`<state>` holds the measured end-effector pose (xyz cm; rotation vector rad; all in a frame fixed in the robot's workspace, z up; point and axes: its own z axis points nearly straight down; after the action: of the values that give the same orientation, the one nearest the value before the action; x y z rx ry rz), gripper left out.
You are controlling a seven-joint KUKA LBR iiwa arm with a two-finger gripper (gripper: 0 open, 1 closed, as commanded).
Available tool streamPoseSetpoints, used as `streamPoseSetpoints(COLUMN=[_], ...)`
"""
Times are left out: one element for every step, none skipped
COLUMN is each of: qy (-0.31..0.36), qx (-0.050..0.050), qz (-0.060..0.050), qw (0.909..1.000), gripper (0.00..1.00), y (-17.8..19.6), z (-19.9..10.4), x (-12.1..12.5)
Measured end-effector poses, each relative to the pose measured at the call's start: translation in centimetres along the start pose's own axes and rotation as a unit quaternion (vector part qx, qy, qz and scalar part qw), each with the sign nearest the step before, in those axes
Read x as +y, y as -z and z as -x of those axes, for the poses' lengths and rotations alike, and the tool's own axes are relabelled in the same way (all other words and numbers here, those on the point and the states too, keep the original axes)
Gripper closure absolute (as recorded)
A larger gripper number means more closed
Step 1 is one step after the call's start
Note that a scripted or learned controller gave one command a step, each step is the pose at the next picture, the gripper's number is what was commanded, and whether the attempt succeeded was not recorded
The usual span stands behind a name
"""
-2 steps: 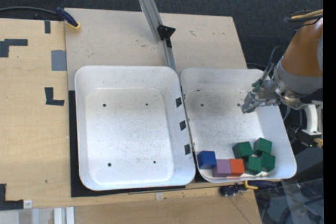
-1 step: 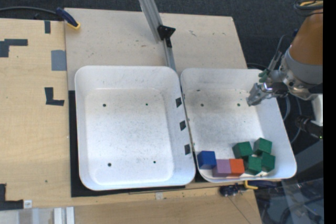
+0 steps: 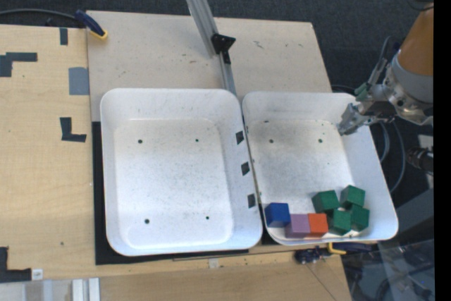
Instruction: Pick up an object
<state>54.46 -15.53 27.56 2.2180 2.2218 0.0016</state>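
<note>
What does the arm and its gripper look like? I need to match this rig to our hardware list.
The arm is grey with an orange band above the wrist. Its gripper is a dark grey metal assembly tapering to narrow fingers, with a small green part near the wrist and thin dark cables running alongside.

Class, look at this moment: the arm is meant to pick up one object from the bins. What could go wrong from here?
1. The blocks sit packed together in the right bin's near corner, so the fingers may find no gap and just push them.
2. They lie close to the bin wall, so the gripper could strike the rim coming down.
3. The gripper is at the bin's far side, well away from the cluster, so a descent here would likely grasp nothing.
</note>
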Motion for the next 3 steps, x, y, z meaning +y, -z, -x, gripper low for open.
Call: streamPoseSetpoints(qy=[0.003,0.002,0.002], qx=[0.001,0.001,0.0], qz=[-0.001,-0.001,-0.003], qw=[1.0,1.0,1.0], gripper=[1.0,1.0,1.0], y=[0.2,0.0,-1.9], z=[-5.8,-10.3,-15.0], x=[1.5,3.1,4.2])
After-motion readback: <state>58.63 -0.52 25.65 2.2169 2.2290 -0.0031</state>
